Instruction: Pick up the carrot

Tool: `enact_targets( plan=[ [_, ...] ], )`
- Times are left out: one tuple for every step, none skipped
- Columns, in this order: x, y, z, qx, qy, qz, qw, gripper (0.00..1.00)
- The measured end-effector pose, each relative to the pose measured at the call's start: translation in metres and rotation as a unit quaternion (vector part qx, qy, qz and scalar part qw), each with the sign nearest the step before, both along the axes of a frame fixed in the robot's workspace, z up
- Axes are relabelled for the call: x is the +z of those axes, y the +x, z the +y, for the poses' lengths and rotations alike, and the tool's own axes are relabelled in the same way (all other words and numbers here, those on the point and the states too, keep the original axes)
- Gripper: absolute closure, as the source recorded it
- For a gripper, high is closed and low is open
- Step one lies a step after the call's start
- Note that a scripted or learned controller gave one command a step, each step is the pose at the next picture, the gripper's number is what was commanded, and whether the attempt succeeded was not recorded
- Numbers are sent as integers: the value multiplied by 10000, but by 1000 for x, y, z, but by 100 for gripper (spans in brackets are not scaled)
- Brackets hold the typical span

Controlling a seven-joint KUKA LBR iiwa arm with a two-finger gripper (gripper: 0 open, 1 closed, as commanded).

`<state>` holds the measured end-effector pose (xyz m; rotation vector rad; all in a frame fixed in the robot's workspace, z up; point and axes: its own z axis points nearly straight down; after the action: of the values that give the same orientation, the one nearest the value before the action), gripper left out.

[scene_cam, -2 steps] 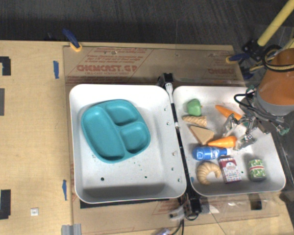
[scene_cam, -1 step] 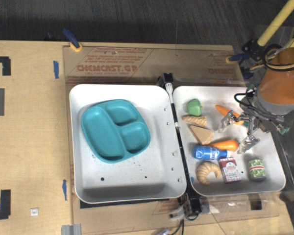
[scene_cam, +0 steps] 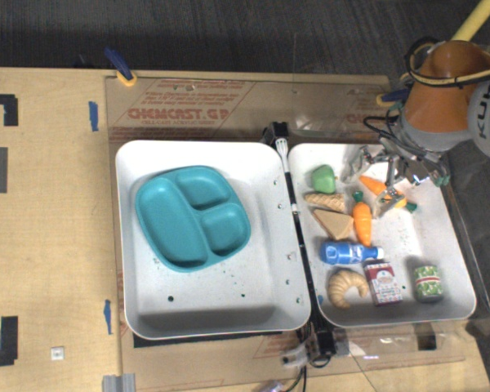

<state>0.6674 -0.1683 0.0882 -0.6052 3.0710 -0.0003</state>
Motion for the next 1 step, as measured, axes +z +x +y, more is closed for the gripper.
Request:
enact_targets(
  plan=[
    [1,-77,21,207,-1,0,9998,0]
  ],
)
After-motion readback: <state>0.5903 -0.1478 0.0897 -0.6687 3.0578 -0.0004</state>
